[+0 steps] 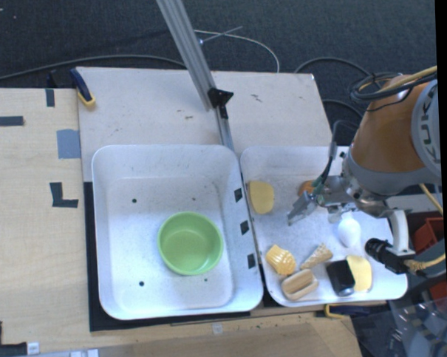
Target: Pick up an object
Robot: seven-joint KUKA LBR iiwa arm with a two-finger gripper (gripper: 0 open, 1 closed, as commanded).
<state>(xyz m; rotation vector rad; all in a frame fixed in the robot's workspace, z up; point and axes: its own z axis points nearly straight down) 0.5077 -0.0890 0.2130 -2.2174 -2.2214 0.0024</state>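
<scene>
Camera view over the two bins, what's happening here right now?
A grey and orange robot arm reaches in from the right, its gripper hanging over the right bin with nothing between its fingers. Small toy foods lie there, including a yellow piece beside the gripper. The left bin holds a green bowl.

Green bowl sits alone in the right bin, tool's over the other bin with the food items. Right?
Not quite: the camera view shows the green bowl alone in the left bin, not the right. The tool hangs over the right bin with the food items.
</scene>
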